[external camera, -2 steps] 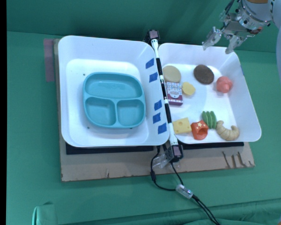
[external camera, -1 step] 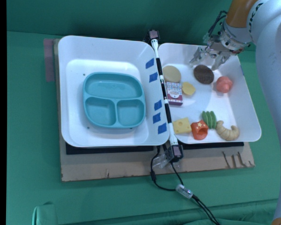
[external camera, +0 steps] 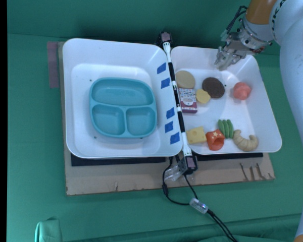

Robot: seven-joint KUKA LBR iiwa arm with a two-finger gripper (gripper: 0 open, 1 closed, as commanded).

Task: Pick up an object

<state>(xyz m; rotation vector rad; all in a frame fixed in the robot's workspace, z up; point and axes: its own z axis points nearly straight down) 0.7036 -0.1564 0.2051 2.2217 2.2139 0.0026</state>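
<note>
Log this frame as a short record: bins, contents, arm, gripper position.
left bin: holds a teal divided plate
right bin: toy food, including a brown cookie, red tomato, cheese wedge, green beans, croissant, small carton
arm: reaches in from the right
gripper: above the right bin's far edge, nothing seen between its fingers

A robot lab: green-draped bench (external camera: 116, 14), taped bins (external camera: 167, 69), toy food (external camera: 213, 87).

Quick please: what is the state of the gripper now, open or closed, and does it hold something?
Gripper: above the back of the right bin, nothing seen in it; open or closed cannot be told.
</note>
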